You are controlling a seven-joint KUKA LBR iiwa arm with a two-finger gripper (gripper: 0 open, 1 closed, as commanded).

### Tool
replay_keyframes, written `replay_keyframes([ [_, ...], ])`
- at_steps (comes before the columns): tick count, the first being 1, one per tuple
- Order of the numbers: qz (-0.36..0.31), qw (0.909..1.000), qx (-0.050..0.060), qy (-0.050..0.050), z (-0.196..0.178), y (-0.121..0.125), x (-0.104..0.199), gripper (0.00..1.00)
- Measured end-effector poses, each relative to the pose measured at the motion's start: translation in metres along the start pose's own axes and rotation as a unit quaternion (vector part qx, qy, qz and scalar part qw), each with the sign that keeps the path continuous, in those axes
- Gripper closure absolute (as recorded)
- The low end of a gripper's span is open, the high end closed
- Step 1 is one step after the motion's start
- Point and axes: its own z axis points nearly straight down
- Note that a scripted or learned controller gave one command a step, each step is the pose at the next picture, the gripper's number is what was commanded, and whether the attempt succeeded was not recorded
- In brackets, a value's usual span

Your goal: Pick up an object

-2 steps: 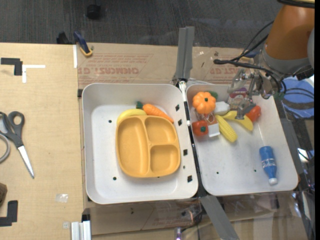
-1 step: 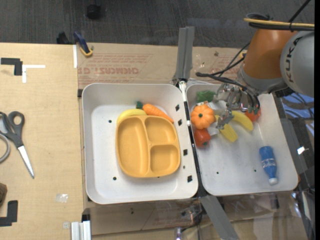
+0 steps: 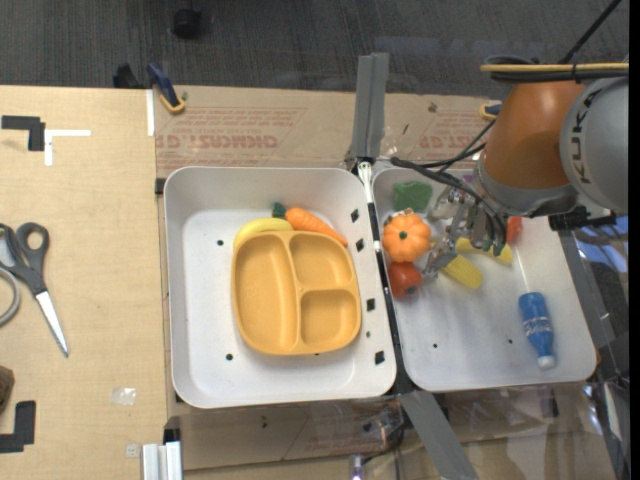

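Down in the right bin [image 3: 560,363], the pincer [image 3: 462,233] hovered just beside the small pumpkin [image 3: 406,236] and the corn cob [image 3: 462,270]; whether it gripped anything, I cannot tell.

A dark grey carpeted floor [image 3: 300,18] runs across the top, with a small black round object [image 3: 185,22] lying on it. Below it, the light wooden bench [image 3: 80,268] fills the left side; a pair of grey-handled scissors [image 3: 38,283] lies near its left edge, and black and white tape marks [image 3: 40,133] sit toward its top left corner. A brown cardboard sheet [image 3: 260,133] with reversed red lettering lies along the far edge, a blue clip [image 3: 165,86] at its corner. Light is even and soft.
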Motion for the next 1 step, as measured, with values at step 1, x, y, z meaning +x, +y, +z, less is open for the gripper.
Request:
replay_keyframes([
  [1,0.064,0.9979,-0.001,0.000,-0.0003,-0.0088,0.0251,0.00],
])
